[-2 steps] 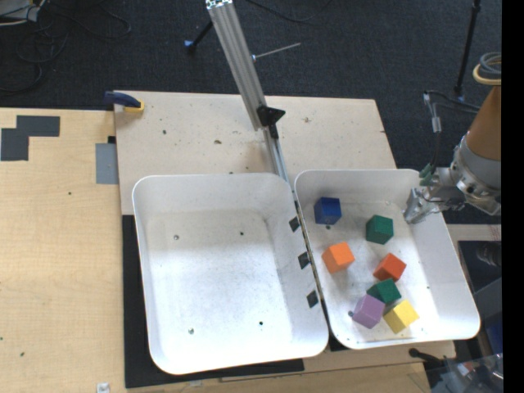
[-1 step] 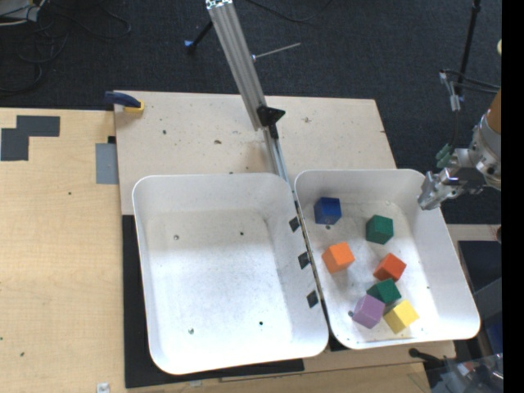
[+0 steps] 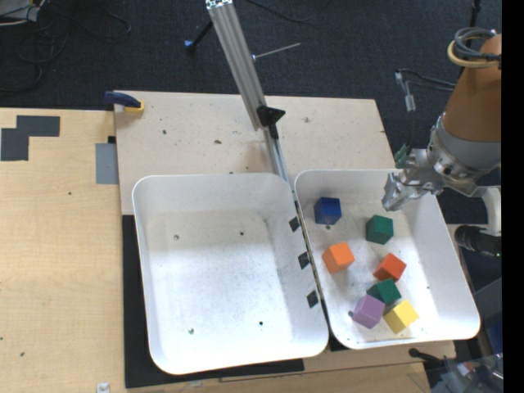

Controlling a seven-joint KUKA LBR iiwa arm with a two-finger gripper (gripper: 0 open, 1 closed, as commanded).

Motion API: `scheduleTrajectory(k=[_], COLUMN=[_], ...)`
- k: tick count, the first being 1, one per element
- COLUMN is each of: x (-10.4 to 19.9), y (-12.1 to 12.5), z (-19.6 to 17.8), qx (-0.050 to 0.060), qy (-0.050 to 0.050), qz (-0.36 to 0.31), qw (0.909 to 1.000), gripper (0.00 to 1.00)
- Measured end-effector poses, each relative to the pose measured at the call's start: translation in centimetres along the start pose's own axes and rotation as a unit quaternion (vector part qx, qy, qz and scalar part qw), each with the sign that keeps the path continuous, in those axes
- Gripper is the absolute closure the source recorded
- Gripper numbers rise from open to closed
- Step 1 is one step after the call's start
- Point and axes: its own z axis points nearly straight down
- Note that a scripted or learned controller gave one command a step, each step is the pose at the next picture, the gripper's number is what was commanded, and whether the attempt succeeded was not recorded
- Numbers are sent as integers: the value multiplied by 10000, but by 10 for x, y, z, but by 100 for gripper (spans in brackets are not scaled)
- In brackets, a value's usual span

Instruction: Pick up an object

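Pole (image 3: 242,64): slants up from the far bench edge.
Clamp (image 3: 124,101): far left bench corner.
Cables (image 3: 49,11): floor, far left.

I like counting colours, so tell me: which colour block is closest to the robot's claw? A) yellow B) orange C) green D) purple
C: the claw hangs over the right bin's far end, and the green block sits just below it; the purple block and yellow block lie at the near end.

Robotics lab, bench (image 3: 205,129) (floor cables (image 3: 49,11))
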Motion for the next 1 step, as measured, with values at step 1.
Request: scheduleTrajectory(k=[1], x=[56], y=[3], z=[17], qx=[8], qy=[0], qz=[4], qw=[10000], gripper=[100])
